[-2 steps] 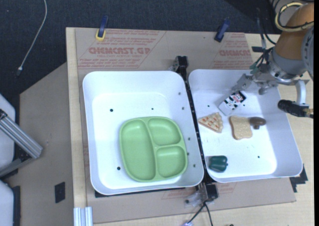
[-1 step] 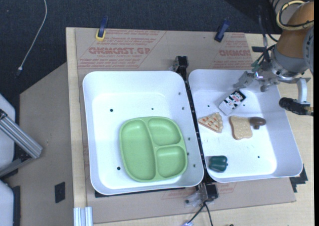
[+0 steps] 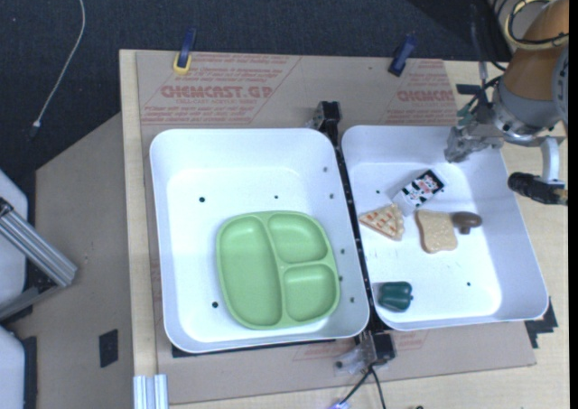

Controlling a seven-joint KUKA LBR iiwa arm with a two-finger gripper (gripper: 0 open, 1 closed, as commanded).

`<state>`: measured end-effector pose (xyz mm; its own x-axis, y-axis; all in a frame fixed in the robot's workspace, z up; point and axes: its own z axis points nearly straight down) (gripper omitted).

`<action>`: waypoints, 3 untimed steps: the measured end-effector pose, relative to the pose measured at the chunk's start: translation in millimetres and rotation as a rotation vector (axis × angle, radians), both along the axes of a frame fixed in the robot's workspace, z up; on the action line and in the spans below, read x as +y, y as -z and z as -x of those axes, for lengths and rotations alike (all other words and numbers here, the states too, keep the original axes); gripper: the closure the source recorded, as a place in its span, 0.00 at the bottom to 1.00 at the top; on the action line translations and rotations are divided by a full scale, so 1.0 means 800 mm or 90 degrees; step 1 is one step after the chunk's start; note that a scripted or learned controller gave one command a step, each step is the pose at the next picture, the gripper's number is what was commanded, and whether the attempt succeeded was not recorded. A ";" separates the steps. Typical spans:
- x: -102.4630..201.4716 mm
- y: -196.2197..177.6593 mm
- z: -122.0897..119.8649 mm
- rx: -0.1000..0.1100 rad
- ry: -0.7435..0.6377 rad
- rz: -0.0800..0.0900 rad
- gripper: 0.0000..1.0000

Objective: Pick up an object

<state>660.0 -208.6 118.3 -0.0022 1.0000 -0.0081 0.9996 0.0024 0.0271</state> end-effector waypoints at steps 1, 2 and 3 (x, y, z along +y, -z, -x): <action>0.012 -0.074 0.000 0.013 0.000 -0.004 1.00; 0.024 -0.148 -0.003 0.011 0.000 -0.003 1.00; 0.024 -0.165 -0.004 0.014 0.001 -0.004 1.00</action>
